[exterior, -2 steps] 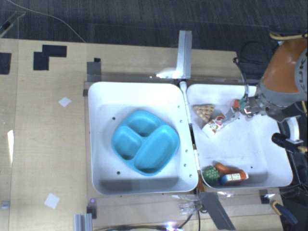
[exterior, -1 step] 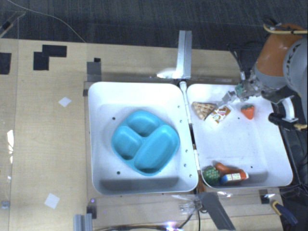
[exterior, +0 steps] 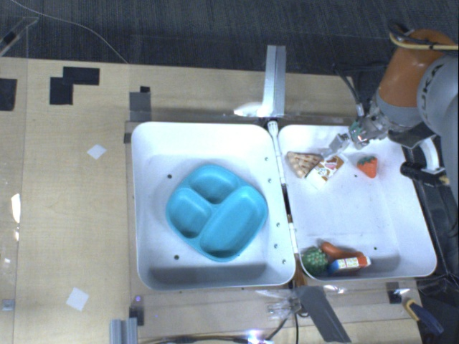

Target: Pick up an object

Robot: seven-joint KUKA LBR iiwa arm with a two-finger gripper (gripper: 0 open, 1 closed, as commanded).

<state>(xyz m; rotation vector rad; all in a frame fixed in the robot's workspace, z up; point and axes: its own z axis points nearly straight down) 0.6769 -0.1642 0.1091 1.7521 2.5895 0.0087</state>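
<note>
1. Bins: two shallow white bins with rounded corners sit side by side on the bench. The left bin [exterior: 143, 192] and the right bin [exterior: 401, 221] meet along a metal divider.
2. Left bin contents: one blue plastic tray [exterior: 215, 212], smooth, with three rounded compartments, tilted relative to the bin walls.
3. Right bin, far half: three items. One tan wedge [exterior: 302, 163] with a waffle-like texture lies at the far left. One small white carton [exterior: 325, 169] with printed colour lies just beside it. One small orange carrot-shaped toy [exterior: 368, 167] with a green top lies to the right, apart from the carton.
4. Right bin, near edge: three items clustered. One bumpy green round piece [exterior: 313, 260], one orange elongated piece [exterior: 336, 250] and one small bottle [exterior: 350, 264] with a red-and-blue label lie touching.
5. My claw [exterior: 356, 136] hangs over the far part of the right bin, near the carrot toy and the carton.
6. Claw state: I cannot tell whether it is spread or pressed together. I see nothing pinched.
</note>
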